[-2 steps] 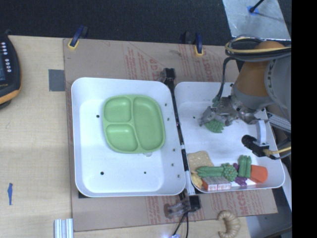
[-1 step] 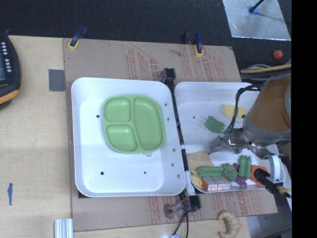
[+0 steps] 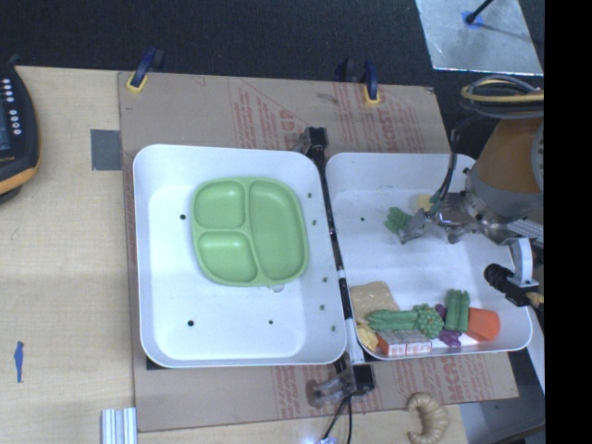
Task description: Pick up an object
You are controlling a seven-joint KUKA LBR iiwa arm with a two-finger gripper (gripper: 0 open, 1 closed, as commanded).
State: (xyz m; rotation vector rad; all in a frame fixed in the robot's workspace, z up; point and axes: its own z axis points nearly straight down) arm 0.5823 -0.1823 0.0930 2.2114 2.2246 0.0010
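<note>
My gripper (image 3: 418, 227) reaches in from the right, low over the upper middle of the right bin (image 3: 370, 176). A small green toy (image 3: 398, 218) lies right at its tip; I cannot see whether the toy is held or merely touched. Along the bin's front edge lies a cluster of toy food: a tan bread slice (image 3: 373, 296), a green broccoli-like piece (image 3: 404, 320), a dark green vegetable (image 3: 456, 307), an orange carrot piece (image 3: 484, 323) and a small white and red box (image 3: 404, 346). A bit of yellow (image 3: 423, 202) shows behind the gripper.
The left bin (image 3: 166, 331) holds a light green divided plate (image 3: 250, 230). A black clamp (image 3: 316, 141) sits at the top of the seam between the bins. A tan curled object (image 3: 428, 417) lies on the cardboard in front of the right bin.
</note>
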